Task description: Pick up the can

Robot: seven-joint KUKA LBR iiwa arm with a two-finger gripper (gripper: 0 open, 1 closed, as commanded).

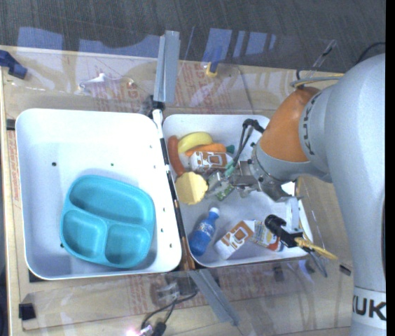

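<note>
My 1 grey arm (355, 159) enters from the right and bends leftward. The orange band (288, 131) sits just above my wrist (262, 168). My gripper (227, 182) points left and downward at the arm's end.

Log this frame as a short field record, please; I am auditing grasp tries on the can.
left bin: holds a blue divided plate
right bin: holds the can, a banana, a yellow round fruit, a blue bottle and a brown-and-white carton
can: brown-and-white label, just below the banana, above the yellow round fruit
blue bottle: near edge, left of the brown-and-white carton
gripper: low over the right bin, just right of the can; no hold visible
</note>
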